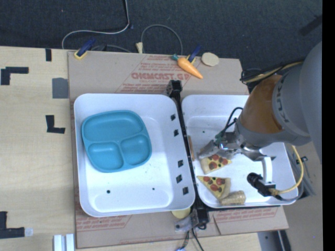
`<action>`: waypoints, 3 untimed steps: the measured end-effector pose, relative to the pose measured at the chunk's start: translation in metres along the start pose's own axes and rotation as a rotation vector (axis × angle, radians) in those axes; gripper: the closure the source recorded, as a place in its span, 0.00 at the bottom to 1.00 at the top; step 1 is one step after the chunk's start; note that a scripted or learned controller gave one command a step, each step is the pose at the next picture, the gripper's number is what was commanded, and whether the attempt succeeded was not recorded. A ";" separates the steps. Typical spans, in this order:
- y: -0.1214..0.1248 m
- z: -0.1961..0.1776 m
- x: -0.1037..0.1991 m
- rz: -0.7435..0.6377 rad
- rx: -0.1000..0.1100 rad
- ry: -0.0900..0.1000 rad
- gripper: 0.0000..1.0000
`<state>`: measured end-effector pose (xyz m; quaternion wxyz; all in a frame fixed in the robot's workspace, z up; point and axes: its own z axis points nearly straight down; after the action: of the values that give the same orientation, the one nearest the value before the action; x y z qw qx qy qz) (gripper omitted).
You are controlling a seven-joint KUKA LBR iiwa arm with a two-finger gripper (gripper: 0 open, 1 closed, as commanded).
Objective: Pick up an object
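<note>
Yellow crust and red dots mark the upper pizza slice (215, 162), which lies flat in the right bin (204, 104), toward that bin's left wall and a little below its middle. The pincer (213, 148) hangs just above the slice's upper edge, touching it or nearly so; whether it is open, closed or gripping anything I cannot tell, since the metal tip blurs into shadow. Its low, slanted reach from the right suggests this slice is the piece aimed at, though nothing shows it lifted.

A second slice (215, 184) rests nearer the bin's front wall, just below the first, apart from it by a strip of white floor. A tan bread piece (234, 196) lies against the front wall beside it. Both are flat and thin, so a pinch from above would likely need an edge to bite on.

The left bin (84, 192) holds a blue divided plate (116, 140), set toward its back left corner, well apart from the arm (272, 111).

Both bins sit on a brown cardboard sheet (104, 69) over the pale wooden table (26, 140). On the cardboard's far edge lie a toy carrot (189, 67) and a small tan disc (210, 59). Beyond is dark carpet with thin cables (125, 14).
</note>
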<state>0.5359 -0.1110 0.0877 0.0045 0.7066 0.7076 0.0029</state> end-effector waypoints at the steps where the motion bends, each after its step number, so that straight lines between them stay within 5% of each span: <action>1: -0.027 0.000 0.011 0.001 -0.002 -0.003 0.00; 2: -0.049 0.000 0.010 0.001 -0.003 -0.002 0.00; 3: -0.048 -0.010 0.010 0.000 -0.002 -0.002 1.00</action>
<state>0.4877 -0.1015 0.0974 0.0060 0.7065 0.7077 0.0030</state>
